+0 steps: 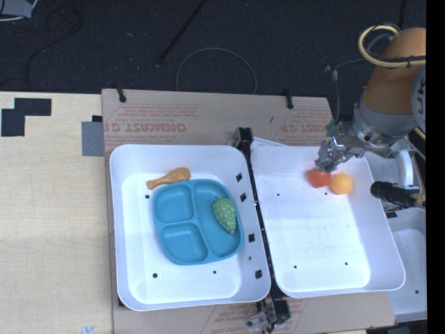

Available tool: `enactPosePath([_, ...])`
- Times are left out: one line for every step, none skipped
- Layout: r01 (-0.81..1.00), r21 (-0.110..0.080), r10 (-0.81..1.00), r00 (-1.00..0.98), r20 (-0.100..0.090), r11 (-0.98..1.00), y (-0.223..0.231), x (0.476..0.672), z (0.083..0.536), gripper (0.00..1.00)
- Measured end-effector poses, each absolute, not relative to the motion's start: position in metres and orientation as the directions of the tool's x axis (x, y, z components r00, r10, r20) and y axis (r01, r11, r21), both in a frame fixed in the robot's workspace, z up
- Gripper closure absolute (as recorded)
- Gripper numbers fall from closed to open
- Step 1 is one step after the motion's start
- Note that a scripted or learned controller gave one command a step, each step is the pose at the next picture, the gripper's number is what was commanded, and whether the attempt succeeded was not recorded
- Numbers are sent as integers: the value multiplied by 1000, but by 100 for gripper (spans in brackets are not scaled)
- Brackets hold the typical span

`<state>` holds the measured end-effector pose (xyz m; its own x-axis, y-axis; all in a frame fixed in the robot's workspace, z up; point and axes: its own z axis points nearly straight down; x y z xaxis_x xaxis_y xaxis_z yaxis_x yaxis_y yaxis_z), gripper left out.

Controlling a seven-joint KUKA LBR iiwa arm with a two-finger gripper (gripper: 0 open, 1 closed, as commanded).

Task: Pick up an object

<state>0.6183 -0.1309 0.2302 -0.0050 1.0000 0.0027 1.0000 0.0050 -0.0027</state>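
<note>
Over in the right bin point(327, 256), near its far right corner, a red object point(319, 178) and an orange ball point(341, 184) lie just beside each other. Above the red object the jaws point(328, 160) hang low, and whether they are apart or closed I cannot tell. Within the left bin point(132, 270) sits a blue divided tray point(182, 239) with a green bunch point(225, 214) in its right compartment. At the tray's far edge lies a tan drumstick point(168, 179).

Dark carpet point(208, 26) is stretching behind the bench, with black cables point(215, 65) looping across it. A pale wood tabletop point(49, 221) is lying at left, under a cardboard sheet point(208, 120).
</note>
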Motion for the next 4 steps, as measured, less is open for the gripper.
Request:
enactPosePath([1000,-4,1000,-5,3,5,-72,619,220,100])
enactPosePath([1000,-4,1000,-4,3,4,-14,612,226,100])
enactPosePath([1000,-5,1000,-3,1,3,43,611,219,100])
enactPosePath([1000,-2,1000,-4,2,4,101,623,215,100])
